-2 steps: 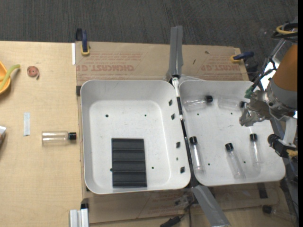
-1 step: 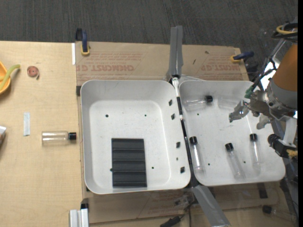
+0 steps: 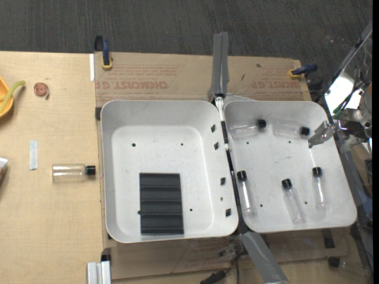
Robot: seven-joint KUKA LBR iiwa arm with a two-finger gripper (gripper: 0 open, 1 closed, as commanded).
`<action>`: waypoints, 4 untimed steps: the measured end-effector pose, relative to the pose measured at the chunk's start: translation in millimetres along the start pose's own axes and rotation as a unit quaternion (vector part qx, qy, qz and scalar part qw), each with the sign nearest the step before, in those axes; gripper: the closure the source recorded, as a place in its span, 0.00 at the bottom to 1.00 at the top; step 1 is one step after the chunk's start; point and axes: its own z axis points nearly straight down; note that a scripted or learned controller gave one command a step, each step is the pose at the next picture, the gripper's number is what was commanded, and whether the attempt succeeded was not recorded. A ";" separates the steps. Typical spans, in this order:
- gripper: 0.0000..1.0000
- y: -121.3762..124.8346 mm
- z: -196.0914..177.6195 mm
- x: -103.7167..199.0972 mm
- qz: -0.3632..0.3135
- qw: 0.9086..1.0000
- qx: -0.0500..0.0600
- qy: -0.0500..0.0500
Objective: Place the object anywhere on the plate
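1. At the far left edge of the wooden bench (image 3: 53,229), an orange dish (image 3: 3,99) is cut off by the frame. A yellow-green curved piece (image 3: 16,87) lies over its rim, and what that piece is cannot be made out.
2. Just right of it lies a small reddish-brown disc (image 3: 40,89). Lower down are a pale blue strip (image 3: 33,155) and a clear glass vial with a black cap (image 3: 71,171), on its side with the cap towards the bins.
3. A brown cardboard sheet (image 3: 154,76) lies under both bins, with a blue and yellow clamp (image 3: 103,52) at its upper left corner. Its printed lettering reads reversed.
4. The left shallow white bin (image 3: 109,158) holds the black ribbed rectangular plate (image 3: 160,203), lying flat near the front wall.
5. The right shallow white bin (image 3: 272,223) holds five clear tubes with black caps, all on their sides and well apart from the plate. Two lie near the back wall (image 3: 246,128) (image 3: 289,129), and their glass is faint against the white. Three lie towards the front (image 3: 244,194) (image 3: 292,203) (image 3: 320,191).
6. The grey arm (image 3: 355,123) is largely cut off at the right. Its gripper (image 3: 324,134) sits at the right bin's rim, just beside the cap of the back right tube. Whether it is wide or narrow cannot be told.
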 end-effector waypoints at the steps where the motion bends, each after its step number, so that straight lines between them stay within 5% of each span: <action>1: 0.00 110.7 12.7 29.7 -0.028 1.000 0.000 0.000; 2: 0.00 115.1 -83.8 5.9 -0.133 0.991 -0.001 0.000; 3: 0.00 79.4 -173.6 -4.7 -0.109 0.994 -0.001 0.000; 4: 0.00 107.0 -191.8 60.9 -0.074 0.997 0.000 0.000</action>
